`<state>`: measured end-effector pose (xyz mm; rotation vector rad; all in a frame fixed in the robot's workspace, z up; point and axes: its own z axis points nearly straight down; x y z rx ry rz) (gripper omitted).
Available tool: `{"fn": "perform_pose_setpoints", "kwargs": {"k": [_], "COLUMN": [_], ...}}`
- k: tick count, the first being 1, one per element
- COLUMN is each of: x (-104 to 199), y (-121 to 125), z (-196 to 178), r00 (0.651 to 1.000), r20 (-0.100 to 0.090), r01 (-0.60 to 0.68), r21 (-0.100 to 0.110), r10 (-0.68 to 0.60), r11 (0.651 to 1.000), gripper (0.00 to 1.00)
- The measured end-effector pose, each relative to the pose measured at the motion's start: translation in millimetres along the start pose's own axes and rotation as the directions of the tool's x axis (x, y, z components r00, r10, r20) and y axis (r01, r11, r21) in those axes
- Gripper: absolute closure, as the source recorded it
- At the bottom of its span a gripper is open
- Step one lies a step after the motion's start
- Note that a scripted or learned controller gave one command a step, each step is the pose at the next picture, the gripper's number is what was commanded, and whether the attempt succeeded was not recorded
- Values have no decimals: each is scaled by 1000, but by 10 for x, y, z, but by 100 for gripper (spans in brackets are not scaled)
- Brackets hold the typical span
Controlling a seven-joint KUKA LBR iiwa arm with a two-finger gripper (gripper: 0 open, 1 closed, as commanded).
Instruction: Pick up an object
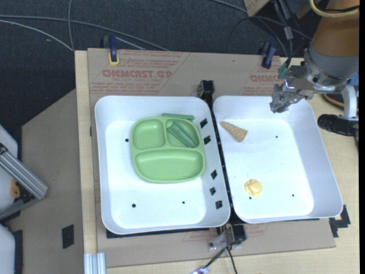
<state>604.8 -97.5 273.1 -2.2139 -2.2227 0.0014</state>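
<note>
Because nothing is yet held, the step in hand is judged to be the approach to one of the loose pieces in the right bin (319, 153). Nearest in that bin, a small yellow lump (253, 187) lies alone on the white floor, well apart from the walls. Farther back and a little to the left, a tan wedge (234, 131) lies near the divider between the bins. In the left bin (114, 170), a green divided plate (166, 150) is seen, with a green stick-like piece (182, 132) in its far right compartment. At the far right corner of the right bin, the hand (283, 100) hangs above the rim; nothing is seen between its fingers, and whether they are parted or closed cannot be told.

For a good grasp, the hand would best be brought straight down over the chosen piece, centred, with the fingers set across its narrow side. The yellow lump is judged the easier target, being clear on all sides.

The fingertips are small and blurred, and the arm is cut off at the right.
</note>
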Motion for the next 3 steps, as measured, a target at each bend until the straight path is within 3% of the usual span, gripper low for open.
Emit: {"fn": "perform_pose_setpoints", "kwargs": {"k": [1, 3], "x": [408, 1524], "y": [-237, -551], "z": [95, 422], "r00": [1000, 1000], "r20": [0, -1], "r01": [0, 2], "r21": [0, 2], "r10": [0, -2], "r11": [1000, 1000], "gripper": [100, 100]}}
